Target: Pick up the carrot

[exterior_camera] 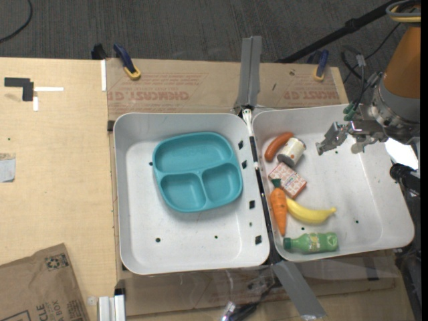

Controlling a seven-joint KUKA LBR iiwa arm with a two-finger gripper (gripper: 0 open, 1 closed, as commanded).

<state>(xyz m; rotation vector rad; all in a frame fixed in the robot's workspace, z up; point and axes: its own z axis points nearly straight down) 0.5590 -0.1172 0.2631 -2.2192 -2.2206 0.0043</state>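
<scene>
Orange and slim, the carrot lies at the left edge of the right bin, touching the banana, its long axis running near-to-far with the green top toward the far side. The hand hangs well apart with its fingers spread and nothing between them. I think it should come down over the carrot's middle and close across the narrow width, away from the banana.
</scene>
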